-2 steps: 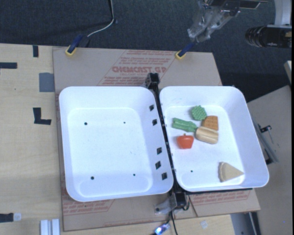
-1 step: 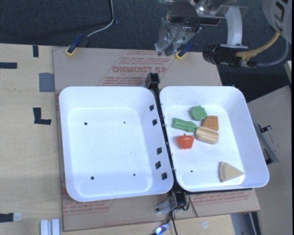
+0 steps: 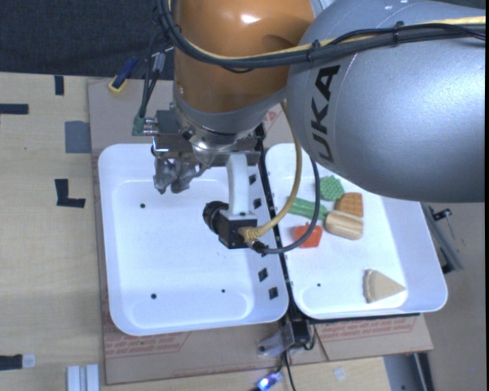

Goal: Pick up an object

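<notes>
Up top, we see the big grey and orange arm point(image 3: 326, 80) reaching over the left bin point(image 3: 138, 300). Its gripper point(image 3: 173, 179) hangs just above that bin's back part. We cannot tell how the gripper stands. Over in the right bin point(image 3: 428, 287) lie the toys: a green piece point(image 3: 332, 187), a tan roll point(image 3: 345, 225), a red bit point(image 3: 308, 236) and a pale wedge point(image 3: 381, 285).

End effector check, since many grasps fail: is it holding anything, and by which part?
Nothing shows in the end effector, which hangs over the left bin; the toy food lies in the right bin.
</notes>
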{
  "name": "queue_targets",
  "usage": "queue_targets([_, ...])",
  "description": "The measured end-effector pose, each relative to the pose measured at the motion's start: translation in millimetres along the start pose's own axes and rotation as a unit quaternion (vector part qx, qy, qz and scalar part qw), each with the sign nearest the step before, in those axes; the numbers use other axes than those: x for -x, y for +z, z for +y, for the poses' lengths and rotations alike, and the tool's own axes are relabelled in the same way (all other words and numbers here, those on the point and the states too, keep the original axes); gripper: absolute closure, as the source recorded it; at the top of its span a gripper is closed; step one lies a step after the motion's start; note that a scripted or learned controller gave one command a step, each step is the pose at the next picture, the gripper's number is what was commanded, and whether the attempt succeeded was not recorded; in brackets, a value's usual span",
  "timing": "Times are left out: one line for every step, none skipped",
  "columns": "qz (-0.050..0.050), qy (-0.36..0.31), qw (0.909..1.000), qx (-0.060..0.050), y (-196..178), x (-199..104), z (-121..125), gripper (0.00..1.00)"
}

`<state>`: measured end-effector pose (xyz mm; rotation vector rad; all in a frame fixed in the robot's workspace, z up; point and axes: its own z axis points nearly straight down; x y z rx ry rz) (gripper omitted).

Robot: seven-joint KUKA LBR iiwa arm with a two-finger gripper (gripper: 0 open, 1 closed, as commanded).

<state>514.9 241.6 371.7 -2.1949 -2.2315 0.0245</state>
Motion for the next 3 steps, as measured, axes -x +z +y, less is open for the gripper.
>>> queue_targets([0.001, 0.007, 0.9999, 0.008, -8.6, 8.0, 5.2, 0.00])
queue_targets([0.001, 0.006, 1.0000, 0.007, -18.4, 7.1, 4.8, 1.00])
queue_targets([0.001, 0.006, 1.0000, 0.007, -18.0, 7.3, 4.8, 0.00])
